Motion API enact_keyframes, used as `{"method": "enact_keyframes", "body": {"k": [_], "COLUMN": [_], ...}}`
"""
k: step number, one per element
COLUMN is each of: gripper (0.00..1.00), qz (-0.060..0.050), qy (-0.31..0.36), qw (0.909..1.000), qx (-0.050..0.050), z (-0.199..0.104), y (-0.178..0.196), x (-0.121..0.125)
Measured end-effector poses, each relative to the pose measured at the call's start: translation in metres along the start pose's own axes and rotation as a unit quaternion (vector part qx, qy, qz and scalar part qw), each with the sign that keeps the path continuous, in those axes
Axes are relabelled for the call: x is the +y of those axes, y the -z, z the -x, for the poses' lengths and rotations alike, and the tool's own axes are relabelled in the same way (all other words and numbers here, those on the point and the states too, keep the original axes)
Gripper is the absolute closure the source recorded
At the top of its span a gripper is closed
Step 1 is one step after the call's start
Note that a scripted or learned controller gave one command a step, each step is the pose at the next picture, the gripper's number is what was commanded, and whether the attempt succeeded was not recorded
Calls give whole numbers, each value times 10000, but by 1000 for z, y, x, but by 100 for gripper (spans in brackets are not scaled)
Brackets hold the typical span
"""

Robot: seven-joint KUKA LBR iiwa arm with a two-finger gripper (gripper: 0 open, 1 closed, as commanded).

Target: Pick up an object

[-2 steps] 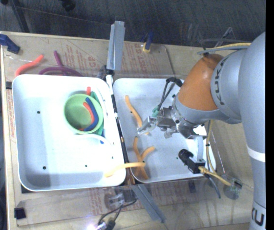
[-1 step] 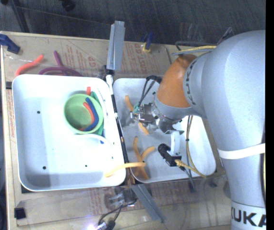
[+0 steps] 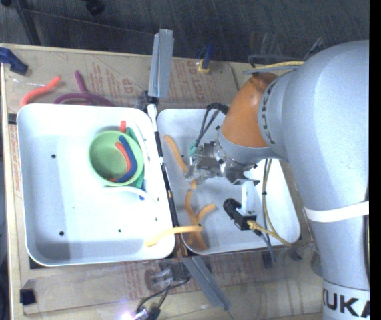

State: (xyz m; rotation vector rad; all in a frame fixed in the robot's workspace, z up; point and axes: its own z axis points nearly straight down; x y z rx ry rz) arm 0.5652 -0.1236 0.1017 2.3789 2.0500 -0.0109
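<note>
Evidently the arm is in the reaching step of the pick: its gripper [image 3: 195,167] hangs low in the right bin [image 3: 285,224], near that bin's left wall, among thin orange strips, and whether it is released or clenched I cannot tell, since the wrist hides the tips and nothing can be seen held. Closest to the gripper is an orange strip [image 3: 173,153] lying lengthwise just to its left, near the divider between the bins; this seems the likeliest thing to be picked, though the task names no particular one. My judgement is that the next move calls for a descent centred over one strip, with the closing direction set across its narrow width, then a straight lift to test the hold; a flat, thin strip on a bin floor may easily slip out. Counting: two white bins, the left bin [image 3: 57,205] and the right; in the right bin about three orange strips, the one named, a curved one [image 3: 205,211] lower down, and a further one [image 3: 191,202] just beside it, though they overlap and the count is unsure; one yellowish strip [image 3: 175,233] lying across the divider at the near edge; one green bowl [image 3: 110,156] in the left bin, with a blue curved piece [image 3: 128,160] and a red piece [image 3: 123,125] at it
</note>
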Motion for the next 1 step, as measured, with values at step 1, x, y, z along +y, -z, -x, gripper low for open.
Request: {"method": "enact_keyframes", "body": {"k": [1], "gripper": [100], "qz": [18], "qy": [1441], "qw": [9896], "qx": [27], "z": [-42], "y": [91], "x": [20]}}
